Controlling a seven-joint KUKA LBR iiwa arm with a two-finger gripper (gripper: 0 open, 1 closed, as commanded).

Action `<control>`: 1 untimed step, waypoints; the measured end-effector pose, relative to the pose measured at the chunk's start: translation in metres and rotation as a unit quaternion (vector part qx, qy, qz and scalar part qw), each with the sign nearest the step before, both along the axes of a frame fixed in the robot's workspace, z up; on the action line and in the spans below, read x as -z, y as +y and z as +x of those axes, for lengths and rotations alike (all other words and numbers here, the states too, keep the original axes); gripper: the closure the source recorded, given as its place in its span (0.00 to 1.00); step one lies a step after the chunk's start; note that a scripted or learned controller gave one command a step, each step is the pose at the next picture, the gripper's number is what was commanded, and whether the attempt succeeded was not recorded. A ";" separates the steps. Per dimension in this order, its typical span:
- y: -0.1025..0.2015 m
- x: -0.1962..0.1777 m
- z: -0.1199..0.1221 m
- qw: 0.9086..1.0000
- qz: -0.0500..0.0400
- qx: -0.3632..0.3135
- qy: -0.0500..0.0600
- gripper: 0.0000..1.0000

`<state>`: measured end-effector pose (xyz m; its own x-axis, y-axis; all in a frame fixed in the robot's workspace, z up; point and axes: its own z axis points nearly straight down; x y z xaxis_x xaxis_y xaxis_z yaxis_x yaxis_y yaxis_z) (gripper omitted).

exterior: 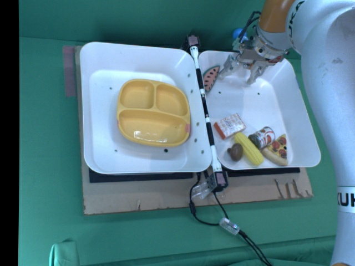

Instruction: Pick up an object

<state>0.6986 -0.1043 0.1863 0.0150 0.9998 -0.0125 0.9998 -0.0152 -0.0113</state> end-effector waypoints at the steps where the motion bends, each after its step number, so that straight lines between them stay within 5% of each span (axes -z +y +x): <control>1: 0.000 0.000 0.000 1.000 0.000 0.000 0.000 0.00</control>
